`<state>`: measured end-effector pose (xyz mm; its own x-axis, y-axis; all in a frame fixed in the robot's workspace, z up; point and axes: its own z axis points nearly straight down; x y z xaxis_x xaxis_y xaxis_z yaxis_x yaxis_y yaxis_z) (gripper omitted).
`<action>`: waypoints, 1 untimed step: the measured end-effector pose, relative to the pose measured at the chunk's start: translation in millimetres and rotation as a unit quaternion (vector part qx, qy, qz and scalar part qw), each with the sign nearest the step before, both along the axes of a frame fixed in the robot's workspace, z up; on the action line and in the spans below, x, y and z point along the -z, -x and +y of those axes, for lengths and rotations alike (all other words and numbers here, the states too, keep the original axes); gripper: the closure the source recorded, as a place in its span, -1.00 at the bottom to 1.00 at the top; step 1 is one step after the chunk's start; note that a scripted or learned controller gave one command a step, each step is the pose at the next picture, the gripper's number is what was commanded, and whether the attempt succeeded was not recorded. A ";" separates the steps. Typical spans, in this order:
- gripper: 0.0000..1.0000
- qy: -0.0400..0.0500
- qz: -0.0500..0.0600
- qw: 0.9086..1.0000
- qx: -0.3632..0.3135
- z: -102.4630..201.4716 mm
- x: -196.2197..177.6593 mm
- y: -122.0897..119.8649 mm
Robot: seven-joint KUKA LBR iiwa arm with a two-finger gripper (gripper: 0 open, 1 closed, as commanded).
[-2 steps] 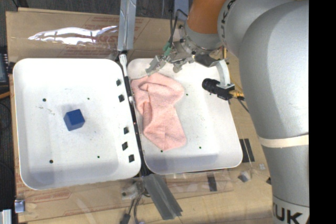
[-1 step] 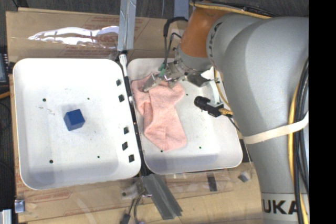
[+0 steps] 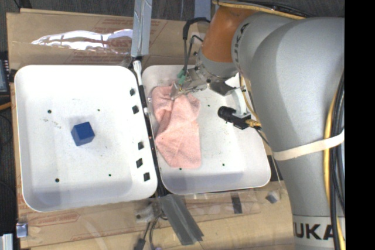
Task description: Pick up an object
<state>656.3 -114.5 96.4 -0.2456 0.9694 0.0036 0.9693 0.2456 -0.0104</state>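
Right bin [image 3: 258,168], pink cloth [image 3: 179,129], claw [image 3: 183,85] at its top edge

Pink cloth [image 3: 177,126], blue cube [image 3: 82,133], white bins [image 3: 35,96].

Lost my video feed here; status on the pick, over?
Gripper down at pink cloth's top edge, right bin. Grasp unconfirmed. Blue cube alone in left bin. Nothing obstructing.

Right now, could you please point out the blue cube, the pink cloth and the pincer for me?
blue cube [image 3: 83,133], camera view, its top face.
pink cloth [image 3: 179,129], camera view, the middle of its spread.
pincer [image 3: 186,84], camera view, its tip at the cloth's upper edge.
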 end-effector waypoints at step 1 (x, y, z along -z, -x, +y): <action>1.00 0.000 -0.003 0.993 -0.114 57.2 -92.9 -0.5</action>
